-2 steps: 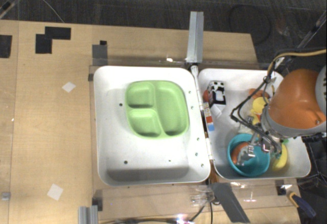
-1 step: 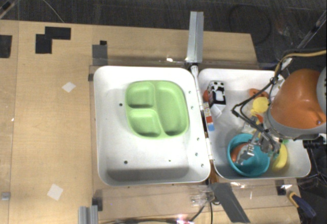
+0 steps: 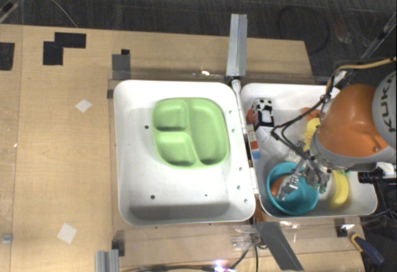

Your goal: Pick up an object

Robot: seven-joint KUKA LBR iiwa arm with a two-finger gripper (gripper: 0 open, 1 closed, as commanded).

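My gripper (image 3: 296,185) reaches down into the right bin (image 3: 366,206), its metal fingers over the inside of a teal bowl (image 3: 280,195) at the bin's front left. A yellow banana-shaped object (image 3: 339,189) lies just right of the bowl. Behind the bowl sit a black-and-white object (image 3: 265,112) and a red-orange item (image 3: 250,117) near the bin's back left corner. An orange and a yellow piece (image 3: 310,123) show beside the arm. The orange wrist band (image 3: 350,119) hides much of the bin.
The left bin (image 3: 133,171) holds a green divided plate (image 3: 189,131) toward its back. A grey metal post (image 3: 237,41) stands behind the divider between the bins. Black cables (image 3: 291,122) run from the wrist across the right bin.
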